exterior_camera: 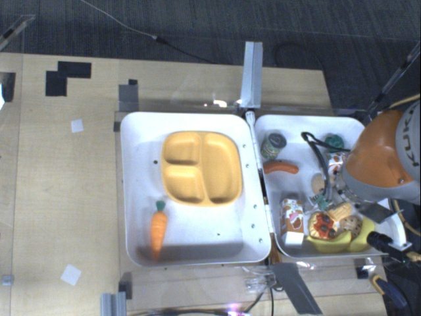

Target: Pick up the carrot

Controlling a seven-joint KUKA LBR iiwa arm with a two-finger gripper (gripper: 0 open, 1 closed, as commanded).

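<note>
One carrot (158, 229) is seen lying in the left bin (135, 176), at its near-left corner, just beside the single yellow divided plate (200, 166). The pincer (327, 193) is lowered into the right bin (293, 127), well apart from the carrot, among one sausage (281, 168), one can (272, 145) and packets; its state cannot be told.

The arm (388, 157) wears a broad, rounded orange band — glossy, catching light along its top. Below it sits a grey wrist section — black cables trail alongside.
</note>
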